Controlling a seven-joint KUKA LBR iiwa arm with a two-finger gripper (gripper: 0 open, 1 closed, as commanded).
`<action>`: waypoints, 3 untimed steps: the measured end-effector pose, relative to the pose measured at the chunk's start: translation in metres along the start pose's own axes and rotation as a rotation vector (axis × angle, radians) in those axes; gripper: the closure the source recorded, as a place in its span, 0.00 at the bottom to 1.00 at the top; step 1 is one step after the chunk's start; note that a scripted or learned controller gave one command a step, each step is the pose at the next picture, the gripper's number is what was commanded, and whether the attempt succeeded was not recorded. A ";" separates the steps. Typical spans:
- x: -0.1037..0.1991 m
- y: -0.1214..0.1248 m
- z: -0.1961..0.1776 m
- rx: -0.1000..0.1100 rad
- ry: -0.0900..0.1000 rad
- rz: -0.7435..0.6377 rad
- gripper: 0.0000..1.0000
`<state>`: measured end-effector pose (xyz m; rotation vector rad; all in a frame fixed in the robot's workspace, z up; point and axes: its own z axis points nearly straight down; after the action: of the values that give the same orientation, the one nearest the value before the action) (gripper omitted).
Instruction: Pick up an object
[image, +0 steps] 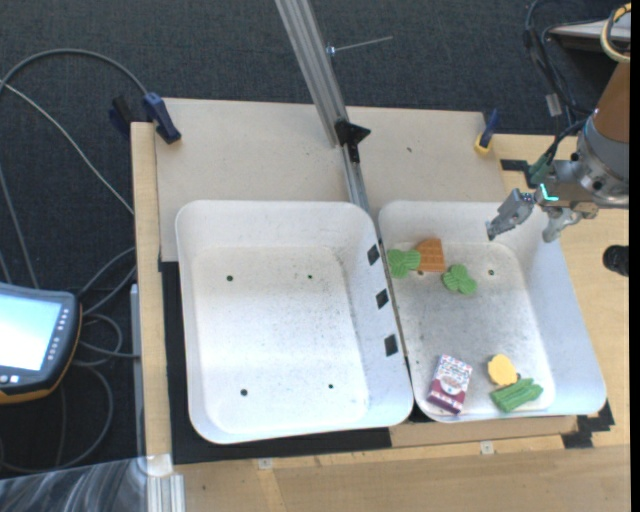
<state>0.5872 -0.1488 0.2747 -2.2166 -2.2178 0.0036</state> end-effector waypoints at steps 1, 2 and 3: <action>0.000 0.000 -0.002 -0.003 -0.001 -0.001 0.00; -0.004 0.008 0.046 0.001 -0.001 0.001 0.00; -0.011 0.006 0.092 0.001 -0.001 0.002 0.00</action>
<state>0.5924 -0.1597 0.1824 -2.2180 -2.2158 0.0056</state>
